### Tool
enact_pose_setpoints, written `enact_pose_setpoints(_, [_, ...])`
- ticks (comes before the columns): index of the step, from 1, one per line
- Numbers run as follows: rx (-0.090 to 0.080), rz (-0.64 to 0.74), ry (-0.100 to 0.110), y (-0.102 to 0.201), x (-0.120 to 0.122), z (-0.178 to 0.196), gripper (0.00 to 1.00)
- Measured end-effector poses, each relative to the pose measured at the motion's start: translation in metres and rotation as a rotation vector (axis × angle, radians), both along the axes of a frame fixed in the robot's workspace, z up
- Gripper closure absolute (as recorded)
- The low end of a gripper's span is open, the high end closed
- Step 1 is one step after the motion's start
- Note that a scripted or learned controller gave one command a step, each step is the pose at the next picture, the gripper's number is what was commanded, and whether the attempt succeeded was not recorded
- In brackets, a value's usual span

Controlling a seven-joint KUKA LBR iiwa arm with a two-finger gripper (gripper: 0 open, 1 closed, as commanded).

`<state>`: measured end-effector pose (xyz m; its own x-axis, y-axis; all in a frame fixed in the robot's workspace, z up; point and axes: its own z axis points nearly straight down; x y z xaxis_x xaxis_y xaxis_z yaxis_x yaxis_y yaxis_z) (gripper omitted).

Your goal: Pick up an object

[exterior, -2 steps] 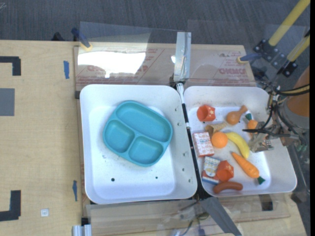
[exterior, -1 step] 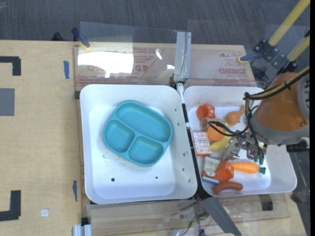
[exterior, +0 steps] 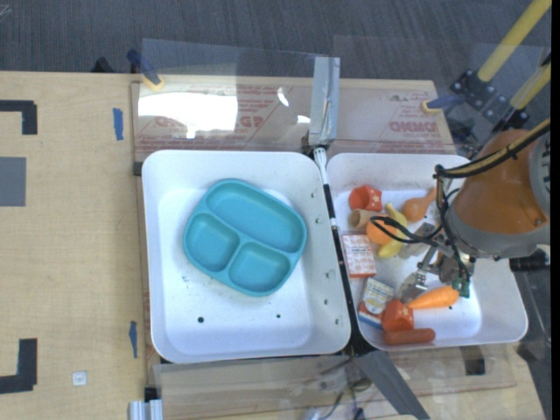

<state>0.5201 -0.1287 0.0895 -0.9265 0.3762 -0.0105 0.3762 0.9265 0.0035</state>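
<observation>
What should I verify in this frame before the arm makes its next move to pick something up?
1. Gripper is over the right bin: ok.
2. An object lies close to it: ok, the toy carrot lies just beside it.
3. Something is held between its fingers: cannot tell, the wrist hides them.
4. Target is free of neighbours: not ok, the carrot lies close to the red toy and the small carton.
5. Left bin is kept out of the way: ok, it holds the blue divided plate, far from the arm.
</observation>
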Motion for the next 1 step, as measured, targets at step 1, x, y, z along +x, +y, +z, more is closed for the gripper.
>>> enact_pose_setpoints(1, [-0.002, 0.007, -0.002, 0.0127, 0.0802, -0.0005, 0.00])
